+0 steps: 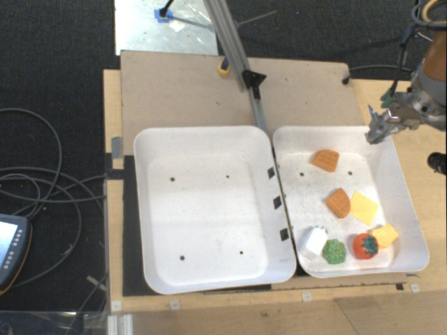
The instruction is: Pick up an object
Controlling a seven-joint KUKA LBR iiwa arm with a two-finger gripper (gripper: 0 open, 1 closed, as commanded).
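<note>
Nothing picked yet: my tool (378,132) hangs over the right bin's (408,187) far corner, carrying nothing; its spread I cannot tell. The orange piece (325,160) lies nearest, untouched.

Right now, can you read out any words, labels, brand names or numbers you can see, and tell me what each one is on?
None can be read.
The lit screen at the left edge is too small and blurred to read.
The black tabs between the bins show no legible marks.
</note>
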